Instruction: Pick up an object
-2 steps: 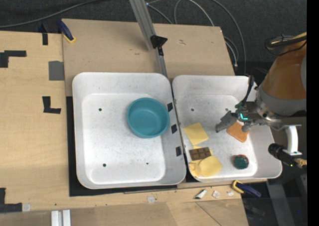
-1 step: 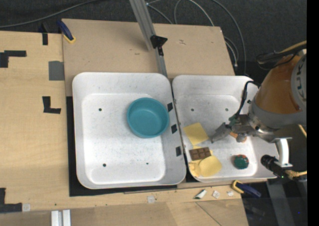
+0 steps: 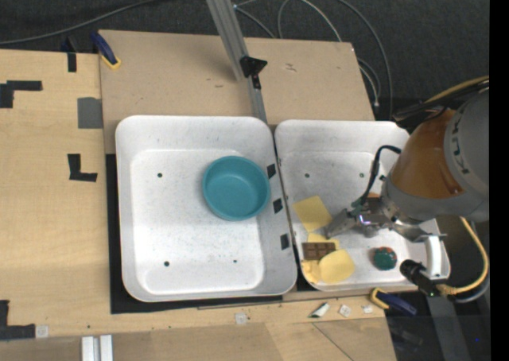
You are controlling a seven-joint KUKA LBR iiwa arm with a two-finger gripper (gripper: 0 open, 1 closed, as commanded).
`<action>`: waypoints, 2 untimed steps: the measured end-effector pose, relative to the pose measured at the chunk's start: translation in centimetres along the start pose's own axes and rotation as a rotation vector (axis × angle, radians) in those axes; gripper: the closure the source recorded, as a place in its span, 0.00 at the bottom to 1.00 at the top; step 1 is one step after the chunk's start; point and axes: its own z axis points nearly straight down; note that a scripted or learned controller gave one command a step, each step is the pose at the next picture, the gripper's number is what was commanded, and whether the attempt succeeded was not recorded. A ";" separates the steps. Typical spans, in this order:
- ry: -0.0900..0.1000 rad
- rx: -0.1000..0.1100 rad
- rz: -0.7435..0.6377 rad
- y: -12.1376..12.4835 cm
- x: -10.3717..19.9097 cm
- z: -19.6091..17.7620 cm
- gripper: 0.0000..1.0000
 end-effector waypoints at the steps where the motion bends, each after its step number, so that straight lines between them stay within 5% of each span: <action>1: 0.002 0.001 -0.001 0.0 0.1 -1.2 1.00; 2: -0.001 -0.007 -0.001 1.1 0.2 -6.2 1.00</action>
